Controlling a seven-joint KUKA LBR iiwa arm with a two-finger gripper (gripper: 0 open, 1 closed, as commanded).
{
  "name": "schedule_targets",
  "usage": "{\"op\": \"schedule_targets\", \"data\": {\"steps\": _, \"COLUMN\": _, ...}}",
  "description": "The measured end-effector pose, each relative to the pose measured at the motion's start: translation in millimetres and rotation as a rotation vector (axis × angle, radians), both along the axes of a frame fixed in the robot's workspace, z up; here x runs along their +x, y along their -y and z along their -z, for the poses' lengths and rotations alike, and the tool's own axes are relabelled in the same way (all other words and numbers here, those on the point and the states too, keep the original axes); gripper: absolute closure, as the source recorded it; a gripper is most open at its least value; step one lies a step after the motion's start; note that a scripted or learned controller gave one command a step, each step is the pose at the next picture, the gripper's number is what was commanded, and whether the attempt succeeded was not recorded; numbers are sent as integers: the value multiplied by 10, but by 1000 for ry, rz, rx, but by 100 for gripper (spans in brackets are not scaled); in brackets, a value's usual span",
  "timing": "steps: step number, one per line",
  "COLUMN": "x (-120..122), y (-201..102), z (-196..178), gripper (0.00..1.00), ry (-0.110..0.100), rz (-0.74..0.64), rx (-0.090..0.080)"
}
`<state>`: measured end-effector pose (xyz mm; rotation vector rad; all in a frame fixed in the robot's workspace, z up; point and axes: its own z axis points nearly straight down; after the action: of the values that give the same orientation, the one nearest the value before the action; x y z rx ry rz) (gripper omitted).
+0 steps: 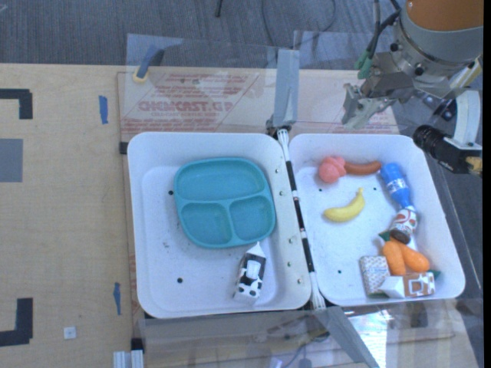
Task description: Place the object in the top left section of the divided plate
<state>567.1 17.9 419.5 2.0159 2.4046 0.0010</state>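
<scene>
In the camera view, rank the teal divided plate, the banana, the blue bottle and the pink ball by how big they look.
1. Divided plate, by far.
2 and 3. Banana and blue bottle look about alike, so no ranking.
4. Pink ball.

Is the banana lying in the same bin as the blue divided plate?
No, the banana lies in the right bin, while the divided plate sits in the left bin.

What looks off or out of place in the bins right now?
One thing: a black-and-white cow-print carton lies tipped over in the left bin, just below the teal divided plate and not on it. The remaining toys sit loose in the right bin. Nothing looks spilled or damaged.
</scene>
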Motion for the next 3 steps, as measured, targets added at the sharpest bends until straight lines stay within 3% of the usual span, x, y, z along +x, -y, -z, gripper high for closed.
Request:
{"op": "schedule_targets", "data": {"steps": 1, "x": 152, "y": -692, "z": 901, "gripper": 100, "ry": -7, "rz": 87, "rx": 1}}
{"op": "schedule_targets", "data": {"steps": 2, "x": -40, "y": -862, "z": 2909, "gripper": 100, "ry": -6, "rz": 131, "rx": 2}}
{"op": "schedule_targets", "data": {"steps": 3, "x": 132, "y": -748, "z": 2346, "gripper": 100, "ry": -2, "rz": 96, "rx": 2}}
